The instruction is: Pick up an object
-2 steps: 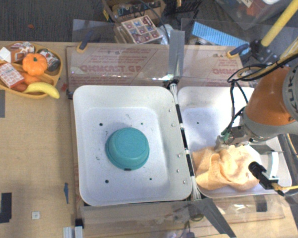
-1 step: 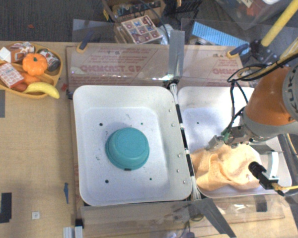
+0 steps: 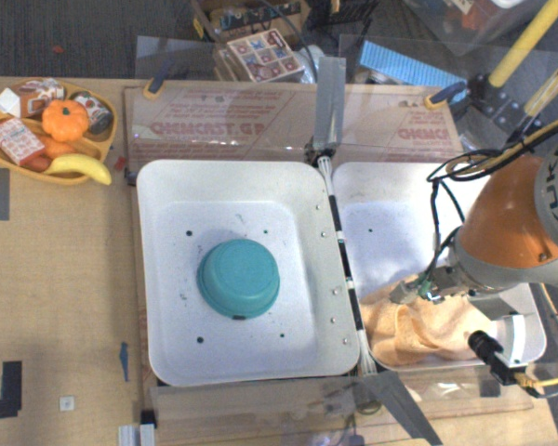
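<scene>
A teal bowl [image 3: 240, 278] lies upside down in the middle of the left bin [image 3: 167, 193]. A crumpled orange cloth [image 3: 417, 331] lies in the near part of the right bin [image 3: 381, 212]. The arm comes in from the right, its orange band and grey wrist over the right bin. My gripper [image 3: 420, 291] is down at the cloth's upper edge, close against the fabric. The wrist hides how the cloth and gripper meet.
A yellow plate [image 3: 0, 147] with a small pumpkin, a banana and packets sits at the far left of the bench. Cardboard panels stand behind both bins. Black cables loop over the right bin's back right corner. Boxes and clutter lie beyond the bench.
</scene>
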You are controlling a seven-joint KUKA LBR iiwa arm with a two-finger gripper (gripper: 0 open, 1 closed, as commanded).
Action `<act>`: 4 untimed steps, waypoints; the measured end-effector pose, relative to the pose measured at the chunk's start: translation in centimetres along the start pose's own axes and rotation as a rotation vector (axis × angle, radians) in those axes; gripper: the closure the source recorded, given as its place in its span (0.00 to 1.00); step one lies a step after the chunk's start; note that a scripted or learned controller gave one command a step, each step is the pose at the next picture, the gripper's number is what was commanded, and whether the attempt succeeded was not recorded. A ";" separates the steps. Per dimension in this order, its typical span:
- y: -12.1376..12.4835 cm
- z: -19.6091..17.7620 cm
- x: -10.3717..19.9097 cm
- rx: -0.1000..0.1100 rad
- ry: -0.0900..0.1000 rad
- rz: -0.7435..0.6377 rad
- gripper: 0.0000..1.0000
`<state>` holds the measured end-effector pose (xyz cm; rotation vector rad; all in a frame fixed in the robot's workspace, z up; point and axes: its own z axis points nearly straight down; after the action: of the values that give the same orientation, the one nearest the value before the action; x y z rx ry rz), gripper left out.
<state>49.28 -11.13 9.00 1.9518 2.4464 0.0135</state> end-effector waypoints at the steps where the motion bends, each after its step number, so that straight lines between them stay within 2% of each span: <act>1: 0.0 0.0 0.0 0.000 0.000 0.000 0.00; 2: 0.0 0.0 0.8 0.001 -0.003 -0.044 0.00; 3: -0.6 0.0 0.8 0.001 0.000 0.264 0.00; 4: 5.3 0.2 -3.9 0.004 -0.002 0.257 0.00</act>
<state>55.34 -13.73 8.93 2.2501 2.1779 0.0089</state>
